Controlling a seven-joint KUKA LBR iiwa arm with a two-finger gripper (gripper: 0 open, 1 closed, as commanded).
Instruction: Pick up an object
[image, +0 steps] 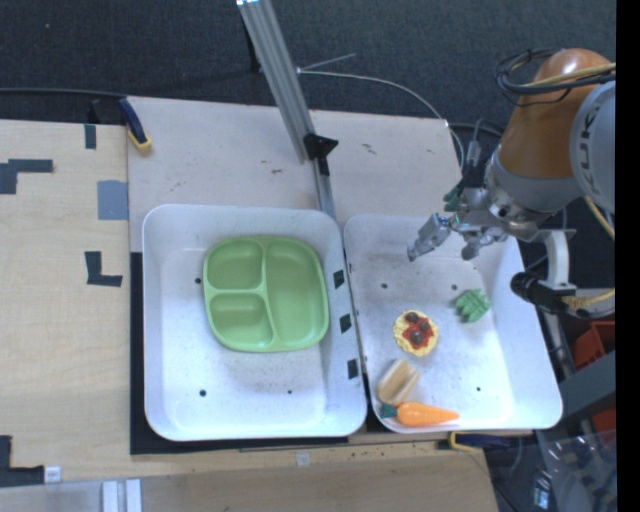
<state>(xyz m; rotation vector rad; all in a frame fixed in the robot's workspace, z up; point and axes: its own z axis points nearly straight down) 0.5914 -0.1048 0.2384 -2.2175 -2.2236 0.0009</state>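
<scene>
Left bin (170, 400): a pale green, three-compartment plastic plate (266, 293) lies flat at its centre. Right bin (530, 385): a small round toy pizza (416, 332), a tan toy bun (397, 380) and an orange toy carrot (428, 413) cluster near the front edge, with a green leafy toy (470, 304) just beyond. The tool (447, 236), fingers spread and holding nothing, hovers over the bin's far end, apart from every item. No object is grasped; selection, descent and closure remain. Nothing obstructs access.

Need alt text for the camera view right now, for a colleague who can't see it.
The gripper hangs open over the right bin, holding nothing; a pizza, broccoli, bun and carrot lie below. The left bin holds a green plate.
</scene>
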